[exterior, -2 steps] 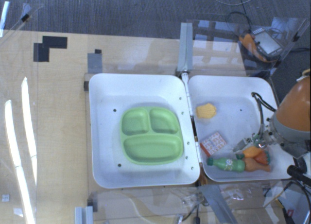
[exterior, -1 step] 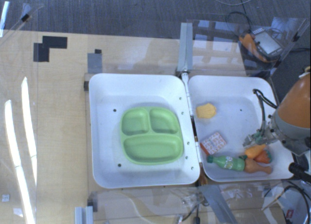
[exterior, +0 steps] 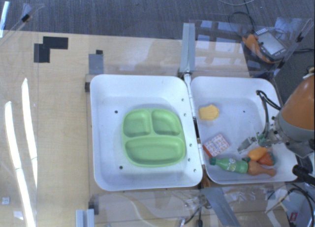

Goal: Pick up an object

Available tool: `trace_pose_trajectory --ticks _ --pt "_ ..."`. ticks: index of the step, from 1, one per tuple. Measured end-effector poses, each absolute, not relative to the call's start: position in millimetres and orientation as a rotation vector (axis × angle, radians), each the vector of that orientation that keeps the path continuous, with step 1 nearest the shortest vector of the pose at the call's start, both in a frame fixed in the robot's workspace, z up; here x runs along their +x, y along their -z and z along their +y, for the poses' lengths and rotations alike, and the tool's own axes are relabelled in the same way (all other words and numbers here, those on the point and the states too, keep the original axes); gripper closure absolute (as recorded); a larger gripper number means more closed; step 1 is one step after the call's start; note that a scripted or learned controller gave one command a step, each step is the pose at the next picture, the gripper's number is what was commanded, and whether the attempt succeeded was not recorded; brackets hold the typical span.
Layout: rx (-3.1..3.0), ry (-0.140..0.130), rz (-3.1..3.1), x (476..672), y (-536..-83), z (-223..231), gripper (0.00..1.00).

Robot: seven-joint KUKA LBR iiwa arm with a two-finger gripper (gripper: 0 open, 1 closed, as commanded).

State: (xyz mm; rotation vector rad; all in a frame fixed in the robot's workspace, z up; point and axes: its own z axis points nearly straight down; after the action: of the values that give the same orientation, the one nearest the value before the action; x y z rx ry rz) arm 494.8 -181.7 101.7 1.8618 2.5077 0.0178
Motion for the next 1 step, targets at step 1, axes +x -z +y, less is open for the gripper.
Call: trace_pose_trajectory --ticks 1 --pt "1.764 -0.008 2.582 491.7 -90.1 -179.7 0.0"
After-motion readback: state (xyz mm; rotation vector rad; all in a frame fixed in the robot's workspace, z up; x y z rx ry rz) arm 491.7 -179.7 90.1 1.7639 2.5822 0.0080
